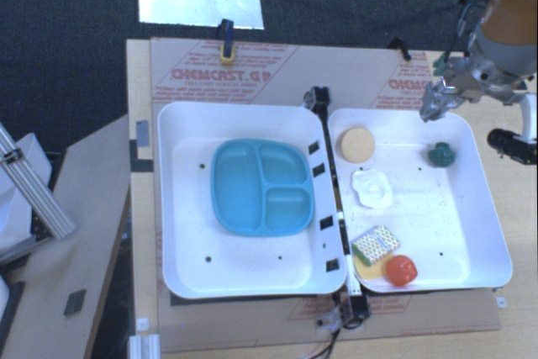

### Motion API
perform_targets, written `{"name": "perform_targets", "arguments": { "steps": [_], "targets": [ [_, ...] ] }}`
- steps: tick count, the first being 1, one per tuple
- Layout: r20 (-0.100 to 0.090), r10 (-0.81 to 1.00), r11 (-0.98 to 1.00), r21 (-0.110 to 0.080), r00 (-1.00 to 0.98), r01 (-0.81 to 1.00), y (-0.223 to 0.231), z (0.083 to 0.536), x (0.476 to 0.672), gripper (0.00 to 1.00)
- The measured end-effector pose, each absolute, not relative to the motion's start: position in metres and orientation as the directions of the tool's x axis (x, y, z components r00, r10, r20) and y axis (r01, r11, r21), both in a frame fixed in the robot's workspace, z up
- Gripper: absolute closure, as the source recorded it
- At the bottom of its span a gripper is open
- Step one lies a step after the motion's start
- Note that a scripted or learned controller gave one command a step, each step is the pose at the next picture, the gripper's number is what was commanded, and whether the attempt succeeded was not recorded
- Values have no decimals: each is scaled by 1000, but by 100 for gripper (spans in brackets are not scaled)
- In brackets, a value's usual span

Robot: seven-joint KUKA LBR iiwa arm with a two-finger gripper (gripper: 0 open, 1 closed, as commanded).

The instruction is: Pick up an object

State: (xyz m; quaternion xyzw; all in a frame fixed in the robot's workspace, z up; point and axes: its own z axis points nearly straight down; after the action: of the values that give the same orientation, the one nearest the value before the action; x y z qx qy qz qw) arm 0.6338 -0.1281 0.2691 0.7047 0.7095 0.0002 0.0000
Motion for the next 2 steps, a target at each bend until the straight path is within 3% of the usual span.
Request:
{"name": "perform_targets", "arguments": {
  "steps": [2],
  "targets": [
    [2, 1000, 9, 0, -9, 1000, -28, 246, 613, 100]
  ]
}}
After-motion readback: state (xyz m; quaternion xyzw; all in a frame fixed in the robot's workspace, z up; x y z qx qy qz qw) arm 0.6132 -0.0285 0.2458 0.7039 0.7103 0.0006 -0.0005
